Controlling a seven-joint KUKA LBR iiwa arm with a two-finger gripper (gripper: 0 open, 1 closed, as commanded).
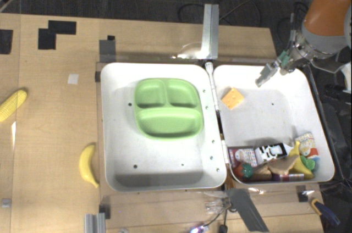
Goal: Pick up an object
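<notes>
- The robot arm (329,6), grey with an orange band above the wrist, reaches in from the right and hangs over the far right corner of the right bin (275,116).
- Its gripper (265,76) points down and to the left over the bin's upper edge; nothing can be seen between the fingers, and how far they are parted cannot be told at this size.
- An orange block (232,98), squarish, flat-faced and set at a tilt, lies alone on the white floor in the bin's upper left part, near the divider and apart from the gripper.
- A heap of small things crowds the near edge of the same bin: a dark packet with white lettering (263,154), a yellow toy (298,150), and red, green and brown pieces (275,170) touching one another.
- The left bin (115,116) holds a green plate (167,107) with three compartments, lying flat near the middle.
- On the wooden bench (49,116) left of the bins lie a banana (88,165) and, farther left, a cob of corn (12,105).
- Black squares (55,34) mark the bench's far left corner.
</notes>
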